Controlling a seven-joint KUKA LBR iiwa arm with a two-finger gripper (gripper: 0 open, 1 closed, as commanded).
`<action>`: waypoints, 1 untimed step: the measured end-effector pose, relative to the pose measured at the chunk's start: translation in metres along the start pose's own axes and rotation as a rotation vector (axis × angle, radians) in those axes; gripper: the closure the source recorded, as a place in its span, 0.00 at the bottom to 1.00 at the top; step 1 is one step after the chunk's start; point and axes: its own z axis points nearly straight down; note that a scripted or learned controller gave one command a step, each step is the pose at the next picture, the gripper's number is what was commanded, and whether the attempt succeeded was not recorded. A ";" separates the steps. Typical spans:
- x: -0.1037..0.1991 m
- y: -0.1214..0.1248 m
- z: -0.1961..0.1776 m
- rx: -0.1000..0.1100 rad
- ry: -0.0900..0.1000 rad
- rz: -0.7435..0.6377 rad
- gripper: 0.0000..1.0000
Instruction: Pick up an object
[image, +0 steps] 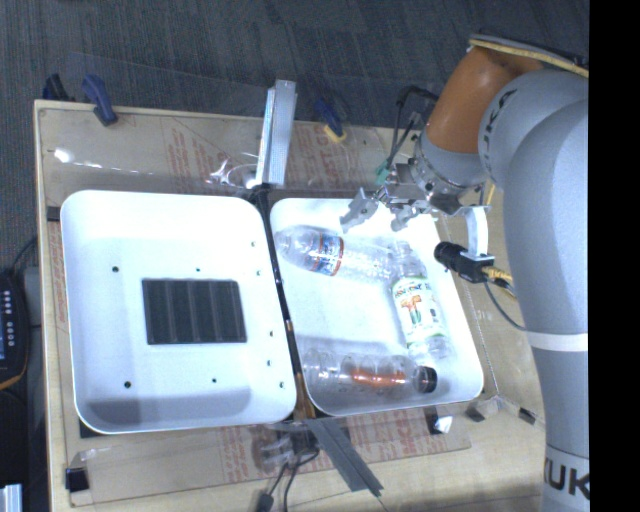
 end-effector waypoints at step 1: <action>0.033 0.010 0.073 -0.030 -0.014 -0.165 0.00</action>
